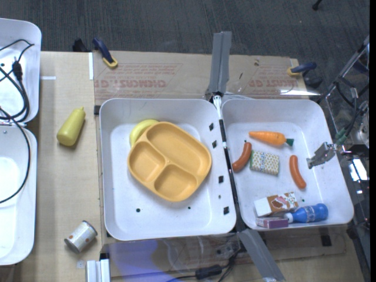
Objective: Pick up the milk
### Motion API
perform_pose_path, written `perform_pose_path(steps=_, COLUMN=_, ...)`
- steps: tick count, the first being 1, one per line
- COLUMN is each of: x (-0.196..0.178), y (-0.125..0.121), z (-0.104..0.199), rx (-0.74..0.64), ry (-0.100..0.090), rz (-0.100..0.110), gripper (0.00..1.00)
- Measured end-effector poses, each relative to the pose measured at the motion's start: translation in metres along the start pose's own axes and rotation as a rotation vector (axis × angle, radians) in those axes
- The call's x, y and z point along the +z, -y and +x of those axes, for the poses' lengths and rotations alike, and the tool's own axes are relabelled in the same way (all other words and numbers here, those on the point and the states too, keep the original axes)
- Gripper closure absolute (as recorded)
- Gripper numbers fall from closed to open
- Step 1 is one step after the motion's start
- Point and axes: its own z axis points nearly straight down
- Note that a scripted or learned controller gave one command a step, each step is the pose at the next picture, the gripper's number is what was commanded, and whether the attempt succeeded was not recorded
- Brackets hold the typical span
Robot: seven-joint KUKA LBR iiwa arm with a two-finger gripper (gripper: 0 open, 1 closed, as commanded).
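Item: small metal two-finger gripper [321, 155], hanging over the right rim of the right shallow white bin [276, 111]; nothing is sitting between its fingers, and whether they are spread or closed cannot be told at this size.

Nearest contents: a short orange-red sausage [297, 172] is lying just left of the gripper, a second sausage [241, 156] further left, with a speckled green-and-white sponge block [265, 163] resting between them. An orange toy carrot with green top [270, 138] is lying above these.

Task item: small white-and-brown milk carton [277, 204], lying on its side near the bin's front edge (well apart from the gripper), touching a blue plastic bottle with white cap [307, 214].

Left shallow white bin [117, 204]: holding a yellow three-compartment plastic tray [169, 160].
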Motion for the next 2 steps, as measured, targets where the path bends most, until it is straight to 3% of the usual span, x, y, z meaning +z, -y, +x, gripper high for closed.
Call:
perform_pose_path(steps=1, x=0.02, y=0.008, z=-0.031, rx=-0.192, ry=0.0, rz=-0.001, gripper=0.0)
perform_pose_path(steps=2, x=0.116, y=0.007, z=0.006, rx=-0.381, ry=0.001, rz=-0.006, gripper=0.0)
